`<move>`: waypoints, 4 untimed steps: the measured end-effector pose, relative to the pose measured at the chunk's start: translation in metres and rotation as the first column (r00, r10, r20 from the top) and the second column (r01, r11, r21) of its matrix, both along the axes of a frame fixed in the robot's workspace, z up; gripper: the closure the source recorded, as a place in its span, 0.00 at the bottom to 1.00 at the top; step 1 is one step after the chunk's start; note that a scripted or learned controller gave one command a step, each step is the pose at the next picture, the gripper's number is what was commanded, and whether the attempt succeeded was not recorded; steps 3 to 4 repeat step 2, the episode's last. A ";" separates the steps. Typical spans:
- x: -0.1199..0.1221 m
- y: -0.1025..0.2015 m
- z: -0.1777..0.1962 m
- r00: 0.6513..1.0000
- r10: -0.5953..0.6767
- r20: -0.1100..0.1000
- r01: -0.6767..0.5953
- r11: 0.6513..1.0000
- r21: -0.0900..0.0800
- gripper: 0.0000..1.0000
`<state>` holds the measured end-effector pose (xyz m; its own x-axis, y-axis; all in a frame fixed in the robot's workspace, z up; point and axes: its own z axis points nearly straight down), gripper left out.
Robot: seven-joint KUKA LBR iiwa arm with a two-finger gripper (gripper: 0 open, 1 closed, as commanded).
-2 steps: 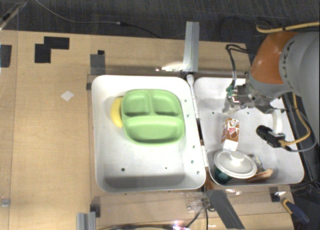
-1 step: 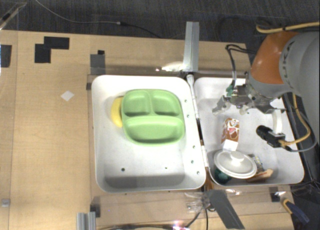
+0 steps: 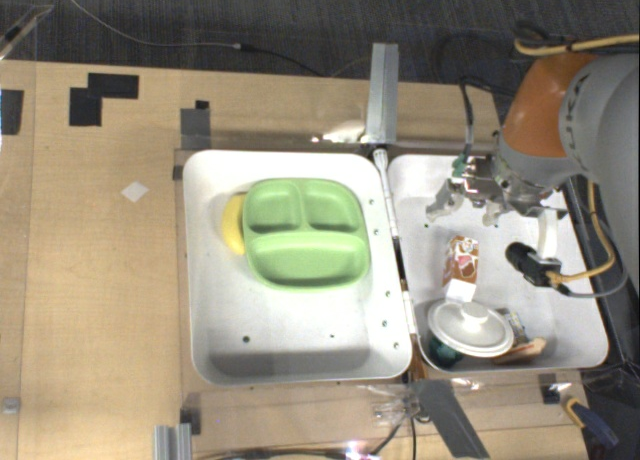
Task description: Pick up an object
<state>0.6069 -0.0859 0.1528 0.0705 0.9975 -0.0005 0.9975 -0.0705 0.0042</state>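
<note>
The gripper [image 3: 466,200] hangs with fingers spread apart, clamping nothing, over the right white bin [image 3: 590,328], just beyond a small brown-and-white packet [image 3: 462,260].

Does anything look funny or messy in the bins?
A little. In the left bin, a yellow thing pokes out from under the green plate, so the plate sits on top of it. In the right bin, a white lid lies over other things, piled in the near corner.
</note>
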 end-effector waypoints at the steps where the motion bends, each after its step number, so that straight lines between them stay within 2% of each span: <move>1: -0.023 -0.031 -0.059 0.999 -0.032 0.000 0.032 0.999 0.001 0.00; 2: -0.021 -0.031 -0.047 1.000 -0.027 0.005 0.027 1.000 0.001 1.00; 4: -0.021 -0.031 -0.047 1.000 -0.027 0.005 0.027 1.000 0.001 1.00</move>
